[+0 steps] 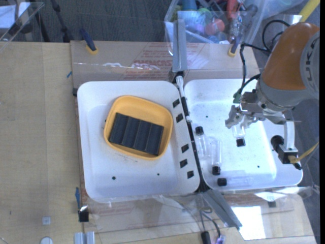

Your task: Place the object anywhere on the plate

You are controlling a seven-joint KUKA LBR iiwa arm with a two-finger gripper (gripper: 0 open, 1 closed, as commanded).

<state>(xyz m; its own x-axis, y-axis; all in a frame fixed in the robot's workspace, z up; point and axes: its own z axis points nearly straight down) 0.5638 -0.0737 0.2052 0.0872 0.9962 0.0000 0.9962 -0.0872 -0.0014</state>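
A wooden tabletop is seen carrying two white bins, with the end effector poised above the right bin.

In the camera view, a dark ribbed object is already seen lying flat on the yellow plate in the left bin; clear tubes lie below the arm. Whether the end effector is parted or closed cannot be told. A centred, vertical descent is judged best for any grasp.

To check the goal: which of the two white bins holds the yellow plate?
The left bin holds the yellow plate, which carries a dark ridged block; the right bin lies under the pincer.
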